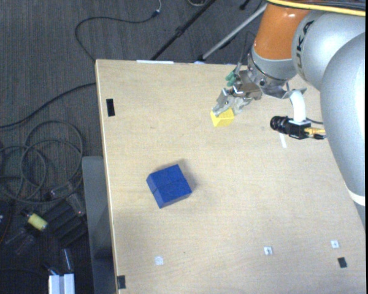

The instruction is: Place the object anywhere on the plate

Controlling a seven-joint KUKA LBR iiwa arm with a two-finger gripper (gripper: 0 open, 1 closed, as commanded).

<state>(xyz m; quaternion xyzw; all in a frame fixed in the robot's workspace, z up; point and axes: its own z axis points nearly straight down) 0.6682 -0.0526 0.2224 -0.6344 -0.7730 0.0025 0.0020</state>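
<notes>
A small yellow block point(222, 119) sits at the tips of my gripper point(226, 109), over the upper middle of the tan board point(233, 225). The metal fingers point(219, 109) close on the block's top, and its lower half shows beneath them. I cannot tell whether the block touches the board or hangs just above it. A blue square slab point(169, 185) lies flat on the board, well down and to the left of the gripper. The grey arm with its orange band point(282, 23) comes in from the upper right.
A black connector with a cable point(291, 126) hangs off the wrist to the gripper's right. Small black and white markers point(110, 107) dot the board's edges. Cables and clutter point(37, 182) lie on the dark floor beyond the board's left edge.
</notes>
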